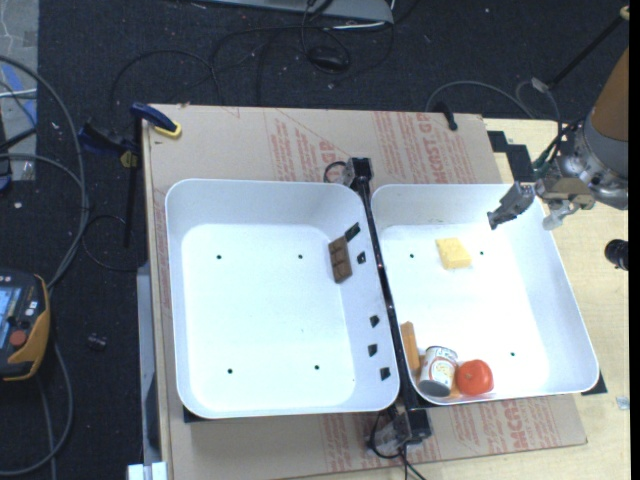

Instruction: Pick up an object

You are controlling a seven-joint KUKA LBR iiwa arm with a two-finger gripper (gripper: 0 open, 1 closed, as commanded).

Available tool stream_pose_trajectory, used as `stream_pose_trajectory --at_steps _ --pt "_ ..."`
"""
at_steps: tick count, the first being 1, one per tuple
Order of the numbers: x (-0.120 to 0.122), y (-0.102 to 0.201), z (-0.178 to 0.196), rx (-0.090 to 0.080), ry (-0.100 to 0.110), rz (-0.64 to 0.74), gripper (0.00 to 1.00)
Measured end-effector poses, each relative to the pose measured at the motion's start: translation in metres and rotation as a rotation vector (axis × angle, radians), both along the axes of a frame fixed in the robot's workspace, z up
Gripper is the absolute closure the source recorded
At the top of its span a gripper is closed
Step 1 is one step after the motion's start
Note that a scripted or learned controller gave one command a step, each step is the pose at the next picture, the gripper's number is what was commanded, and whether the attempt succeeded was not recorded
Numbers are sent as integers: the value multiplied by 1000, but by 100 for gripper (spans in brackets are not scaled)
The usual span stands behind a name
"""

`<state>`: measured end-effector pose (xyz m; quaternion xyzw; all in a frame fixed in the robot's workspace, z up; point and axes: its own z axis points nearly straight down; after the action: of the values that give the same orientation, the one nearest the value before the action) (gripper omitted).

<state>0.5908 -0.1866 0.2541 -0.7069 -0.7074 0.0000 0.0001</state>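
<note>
So we're looking down on a cardboard sheet (pixel 300 138) with red print, laid over the bench, dark carpet and loose black cables all around it. Two shallow white bins sit on it side by side, touching along the middle seam.

The left bin (pixel 200 208) is smooth glossy plastic with rounded corners. A small brown rectangular block (pixel 341 261) leans on its wall at about 3 o'clock.

The right bin (pixel 560 298) has more going on. A pale yellow spongy-looking cube (pixel 455 254) sits alone toward 12 o'clock, open white floor on every side. Down at 6 to 7 o'clock things are crowded into the corner: a thin orange stick (pixel 409 344) lying along the left wall, a small can (pixel 437 367) tipped on its side just beside it, and a round red tomato-like thing (pixel 475 376) touching the can.

The gripper (pixel 520 206) hangs over the right bin's rim at about 1 o'clock, well apart from all the items. We can see one dark finger (pixel 505 210) sticking out toward the left; whether it's spread or pinched, we can't tell. Nothing is visibly in it.
</note>
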Motion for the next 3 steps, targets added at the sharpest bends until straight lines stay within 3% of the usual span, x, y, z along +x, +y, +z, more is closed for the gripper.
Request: stream_pose_trajectory --at_steps 3 --pt "0 0 0 0 0 0 0"
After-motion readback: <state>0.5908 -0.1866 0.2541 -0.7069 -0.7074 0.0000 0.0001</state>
